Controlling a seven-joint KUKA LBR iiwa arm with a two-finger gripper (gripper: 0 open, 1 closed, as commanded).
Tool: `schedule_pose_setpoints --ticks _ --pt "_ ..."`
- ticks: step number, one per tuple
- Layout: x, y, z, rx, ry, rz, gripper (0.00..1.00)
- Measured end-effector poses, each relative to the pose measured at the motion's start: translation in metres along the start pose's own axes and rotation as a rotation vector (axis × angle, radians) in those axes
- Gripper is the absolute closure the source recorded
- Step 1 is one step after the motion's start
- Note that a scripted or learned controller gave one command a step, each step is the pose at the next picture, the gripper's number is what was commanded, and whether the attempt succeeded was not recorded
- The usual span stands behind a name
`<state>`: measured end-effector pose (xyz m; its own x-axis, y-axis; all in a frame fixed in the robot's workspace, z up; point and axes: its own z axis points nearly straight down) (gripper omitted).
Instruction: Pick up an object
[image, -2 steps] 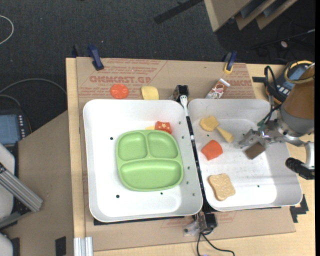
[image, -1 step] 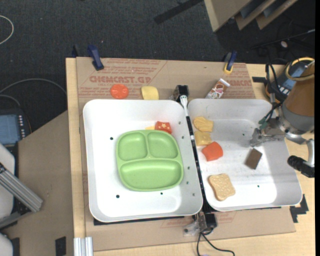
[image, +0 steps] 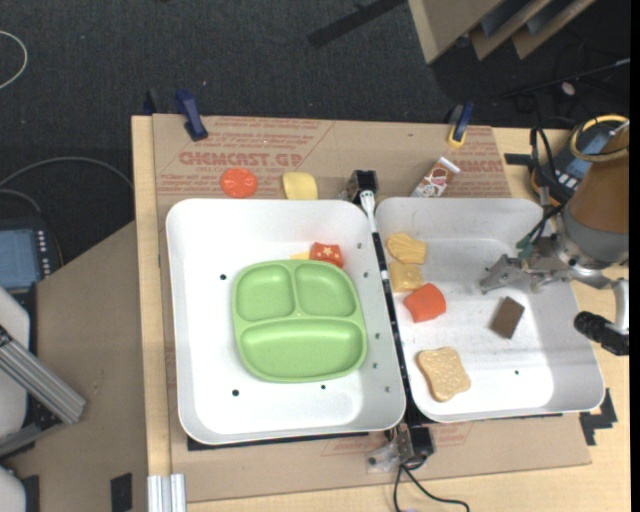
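Gripper (image: 503, 272) over right bin (image: 560, 400), fingers spread, nothing between them; brown block (image: 508, 318) just below, red piece (image: 425, 302) left of it.

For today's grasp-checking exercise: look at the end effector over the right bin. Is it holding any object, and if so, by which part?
Nothing is held. The end effector hangs above bare floor of the right bin, apart from the brown block.

Both bins (image: 200, 300) are white. The divided plate (image: 298, 322) is pale green, with a red block (image: 326, 253) speckled white at its edge. Left of the grey hand (image: 497, 277) lie a red-orange piece (image: 426, 302), two yellow-tan pieces (image: 405, 262), tan toast (image: 443, 373) and a dark brown slab (image: 508, 318). The surface (image: 160, 160) is tan cardboard printed in red.
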<state>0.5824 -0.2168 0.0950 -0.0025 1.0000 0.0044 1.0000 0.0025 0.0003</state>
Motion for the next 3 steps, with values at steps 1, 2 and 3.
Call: schedule_pose_setpoints --ticks 1,2,3 --pt "0.025 -0.037 0.011 0.006 -0.001 0.003 0.0" --pt "0.023 -0.035 0.0 -0.001 -0.005 0.004 1.0" --pt "0.095 0.02 0.011 -0.005 -0.003 -0.006 1.0"
